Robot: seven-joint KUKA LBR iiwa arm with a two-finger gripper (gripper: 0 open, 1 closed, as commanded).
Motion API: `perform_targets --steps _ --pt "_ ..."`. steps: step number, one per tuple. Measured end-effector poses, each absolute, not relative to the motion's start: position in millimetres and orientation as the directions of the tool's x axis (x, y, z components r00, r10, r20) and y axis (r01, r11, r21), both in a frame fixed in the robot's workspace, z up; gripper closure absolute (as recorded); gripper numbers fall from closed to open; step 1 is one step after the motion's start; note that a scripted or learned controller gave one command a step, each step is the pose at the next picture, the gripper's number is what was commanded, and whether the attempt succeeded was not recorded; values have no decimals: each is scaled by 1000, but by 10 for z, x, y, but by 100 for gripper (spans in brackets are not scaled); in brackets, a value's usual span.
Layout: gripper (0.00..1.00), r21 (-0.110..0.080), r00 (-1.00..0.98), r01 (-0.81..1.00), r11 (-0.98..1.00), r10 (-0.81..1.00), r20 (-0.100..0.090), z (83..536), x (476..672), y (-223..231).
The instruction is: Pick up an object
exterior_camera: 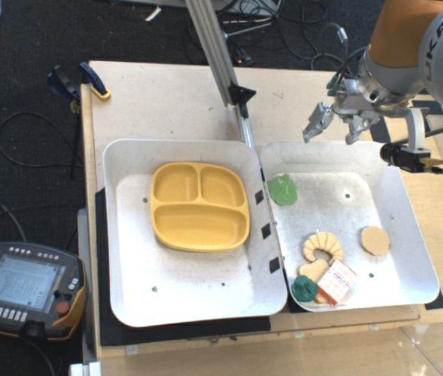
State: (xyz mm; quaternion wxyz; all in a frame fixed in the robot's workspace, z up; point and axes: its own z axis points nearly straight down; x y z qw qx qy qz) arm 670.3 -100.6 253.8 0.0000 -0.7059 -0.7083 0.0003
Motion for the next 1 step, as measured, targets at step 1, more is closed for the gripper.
perform_targets --steps 1 --pt "0 0 -3 1000 3 1000 -1 2538 6703 -1006"
